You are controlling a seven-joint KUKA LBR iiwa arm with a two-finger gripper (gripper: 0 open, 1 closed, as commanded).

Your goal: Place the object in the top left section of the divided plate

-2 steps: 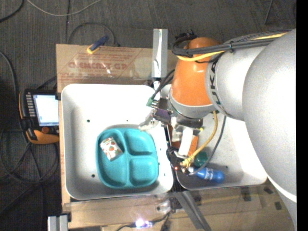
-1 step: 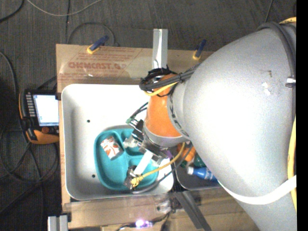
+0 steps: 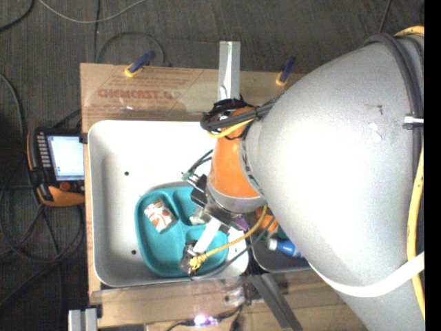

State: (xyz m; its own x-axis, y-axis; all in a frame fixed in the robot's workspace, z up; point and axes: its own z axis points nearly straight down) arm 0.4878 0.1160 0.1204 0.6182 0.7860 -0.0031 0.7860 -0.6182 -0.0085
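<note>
A teal divided plate [image 3: 157, 255] lies in the lower part of the left white bin [image 3: 114, 164]. A small white object with red-orange markings [image 3: 159, 216] rests in the plate's upper left section. My gripper [image 3: 198, 218] hangs below the orange wrist band, over the plate's right side, just right of the object. The big grey arm covers the plate's right edge and much of the bin.
In the right bin [image 3: 258, 261], mostly under the arm, a blue-and-white object [image 3: 283, 246] shows at the near edge. A teach pendant [image 3: 59, 163] sits left of the bench. The left bin's far and left floor is bare white.
</note>
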